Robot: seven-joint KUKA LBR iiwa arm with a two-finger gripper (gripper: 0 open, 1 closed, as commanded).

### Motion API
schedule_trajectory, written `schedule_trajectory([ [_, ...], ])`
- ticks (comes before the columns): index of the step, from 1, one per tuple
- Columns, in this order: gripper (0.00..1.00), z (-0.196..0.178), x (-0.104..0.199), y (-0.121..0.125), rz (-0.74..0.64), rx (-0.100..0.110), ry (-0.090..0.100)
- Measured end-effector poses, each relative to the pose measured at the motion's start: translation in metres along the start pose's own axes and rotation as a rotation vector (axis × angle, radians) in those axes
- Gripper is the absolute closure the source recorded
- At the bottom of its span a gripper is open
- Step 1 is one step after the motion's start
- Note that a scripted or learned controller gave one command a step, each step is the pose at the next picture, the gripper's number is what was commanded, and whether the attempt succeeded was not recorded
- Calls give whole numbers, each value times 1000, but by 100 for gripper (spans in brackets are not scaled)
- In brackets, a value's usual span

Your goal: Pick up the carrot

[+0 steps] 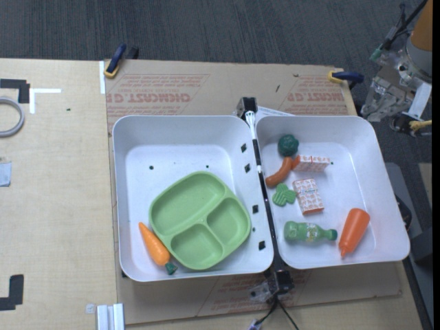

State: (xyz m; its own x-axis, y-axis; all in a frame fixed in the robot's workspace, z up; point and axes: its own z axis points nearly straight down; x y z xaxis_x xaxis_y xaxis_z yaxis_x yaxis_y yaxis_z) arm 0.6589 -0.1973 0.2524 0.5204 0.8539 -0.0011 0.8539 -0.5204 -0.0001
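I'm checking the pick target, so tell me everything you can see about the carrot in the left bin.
The carrot is a small orange toy, plastic-looking, with a dark green stub at its lower end. It lies flat on the left bin's floor near the front left corner, angled diagonally, close against the green divided plate's left edge.

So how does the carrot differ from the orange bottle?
The carrot lies in the left bin, beside the green tray; the bottle lies in the right bin. The carrot is slimmer, pointed, with a green end; the bottle is thicker and blunt. Both are orange and lie slanted.
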Motion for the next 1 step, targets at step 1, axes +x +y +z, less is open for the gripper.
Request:
schedule_trajectory([
  [1,100,-13,-7,5,-245,-2,0],
])
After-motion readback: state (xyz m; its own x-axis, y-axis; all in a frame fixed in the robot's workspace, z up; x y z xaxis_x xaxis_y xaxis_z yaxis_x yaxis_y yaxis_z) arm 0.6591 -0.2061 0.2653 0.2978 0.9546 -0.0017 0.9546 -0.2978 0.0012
